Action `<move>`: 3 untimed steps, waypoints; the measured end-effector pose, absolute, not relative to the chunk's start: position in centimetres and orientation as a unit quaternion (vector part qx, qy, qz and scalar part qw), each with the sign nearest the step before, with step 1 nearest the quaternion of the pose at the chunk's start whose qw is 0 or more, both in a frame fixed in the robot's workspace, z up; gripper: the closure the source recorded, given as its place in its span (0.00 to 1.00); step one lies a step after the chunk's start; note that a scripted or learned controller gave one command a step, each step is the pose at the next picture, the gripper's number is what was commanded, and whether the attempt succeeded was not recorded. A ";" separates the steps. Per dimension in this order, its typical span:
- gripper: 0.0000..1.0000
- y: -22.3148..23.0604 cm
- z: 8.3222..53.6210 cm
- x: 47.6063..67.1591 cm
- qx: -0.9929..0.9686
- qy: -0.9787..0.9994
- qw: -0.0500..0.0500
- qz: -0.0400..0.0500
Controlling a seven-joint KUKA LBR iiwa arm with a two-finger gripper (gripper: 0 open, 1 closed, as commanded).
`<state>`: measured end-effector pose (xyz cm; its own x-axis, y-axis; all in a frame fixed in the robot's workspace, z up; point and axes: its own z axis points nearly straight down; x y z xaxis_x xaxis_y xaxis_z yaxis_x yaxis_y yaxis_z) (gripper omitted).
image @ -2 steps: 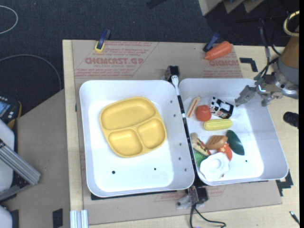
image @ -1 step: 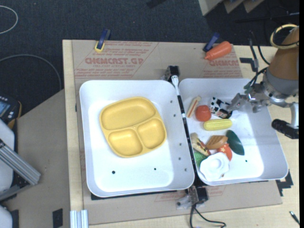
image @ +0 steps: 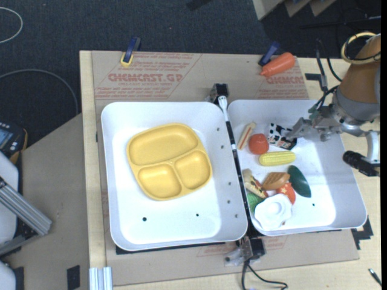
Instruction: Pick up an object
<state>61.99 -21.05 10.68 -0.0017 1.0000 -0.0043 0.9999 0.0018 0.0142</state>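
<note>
The right bin (image: 338, 213) holds several toy foods: a red tomato (image: 259, 143), a yellow corn cob (image: 277, 158), a thin orange stick (image: 245, 136), a dark green vegetable (image: 299, 181), a brown sandwich-like piece (image: 275, 180), a white fried egg (image: 273, 211) and a black-and-white patterned piece (image: 277, 134). My gripper (image: 294, 133) reaches in from the right, low over the bin's back part, its tip right beside the black-and-white piece and just above the corn. Nothing is visibly lifted.
The left bin (image: 121, 222) holds a yellow divided plate (image: 169, 161). An orange toy carrot (image: 278, 64) lies on the bench behind the right bin, by a blue clamp (image: 269, 53). A second clamp (image: 128, 52) sits at the back left. The arm's body (image: 360, 95) overhangs the right bin's right side.
</note>
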 end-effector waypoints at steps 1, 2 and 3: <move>1.00 -20.9 11.8 62.2 0.706 0.708 0.009 0.007; 1.00 -20.5 17.9 61.7 0.707 0.708 0.004 0.002; 1.00 -20.6 22.9 61.9 0.707 0.708 0.004 0.002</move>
